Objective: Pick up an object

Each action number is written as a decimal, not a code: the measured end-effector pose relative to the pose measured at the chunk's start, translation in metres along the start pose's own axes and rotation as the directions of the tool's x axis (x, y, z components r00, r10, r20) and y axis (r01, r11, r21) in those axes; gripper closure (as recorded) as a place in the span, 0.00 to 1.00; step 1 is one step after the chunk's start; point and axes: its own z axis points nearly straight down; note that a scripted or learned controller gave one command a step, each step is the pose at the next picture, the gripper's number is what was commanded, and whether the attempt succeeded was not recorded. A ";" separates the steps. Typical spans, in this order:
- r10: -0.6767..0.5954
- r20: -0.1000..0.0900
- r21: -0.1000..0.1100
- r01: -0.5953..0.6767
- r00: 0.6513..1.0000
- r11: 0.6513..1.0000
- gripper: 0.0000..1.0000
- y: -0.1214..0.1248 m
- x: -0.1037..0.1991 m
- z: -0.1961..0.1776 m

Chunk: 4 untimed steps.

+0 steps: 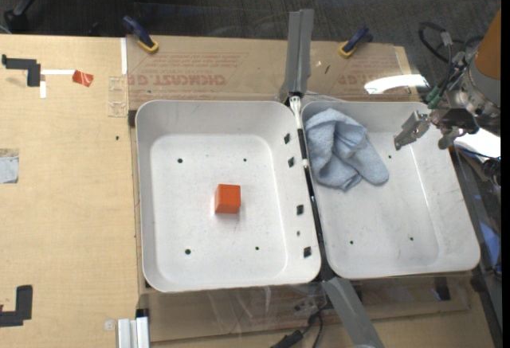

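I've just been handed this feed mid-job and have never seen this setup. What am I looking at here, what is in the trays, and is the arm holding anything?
This is one fixed camera above a bench, looking down at a slant. Two shallow white trays sit side by side. The left bin holds a small orange block, near its middle. The right bin holds a crumpled grey-blue cloth in its upper left corner. The machine is a robot arm coming in from the right edge; its gripper sits over the right bin's upper right part, apart from the cloth. Nothing shows between its fingers, so it holds nothing.
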 end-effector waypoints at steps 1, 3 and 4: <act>-0.262 0.000 -0.005 0.262 0.965 0.965 0.00 -0.021 -0.025 0.168; -0.383 0.002 -0.005 0.383 0.924 0.924 1.00 -0.019 -0.020 0.110; -0.436 0.003 -0.006 0.436 0.900 0.900 1.00 0.038 -0.055 0.167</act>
